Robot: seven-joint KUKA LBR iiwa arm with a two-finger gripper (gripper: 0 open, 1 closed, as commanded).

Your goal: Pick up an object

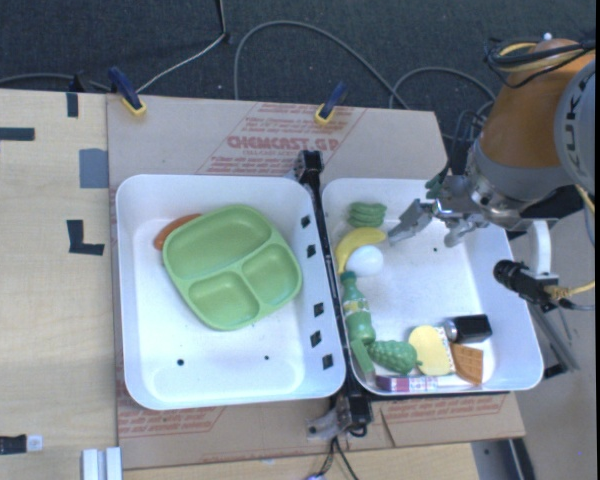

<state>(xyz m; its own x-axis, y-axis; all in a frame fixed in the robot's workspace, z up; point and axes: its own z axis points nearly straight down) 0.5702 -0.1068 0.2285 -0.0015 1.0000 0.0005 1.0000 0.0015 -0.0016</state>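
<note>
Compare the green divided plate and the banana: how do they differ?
The green divided plate lies in the left bin; the banana lies in the right bin. The plate is far larger and flat with three compartments; the banana is small, curved and yellow. Neither is in the hand.

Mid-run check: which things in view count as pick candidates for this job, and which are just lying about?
In play:
end effector, open, above the right bin
banana
white ball
green bottle
yellow piece
black block

Lying about:
green tray in the left bin
cardboard sheet
clamps
cables
</note>
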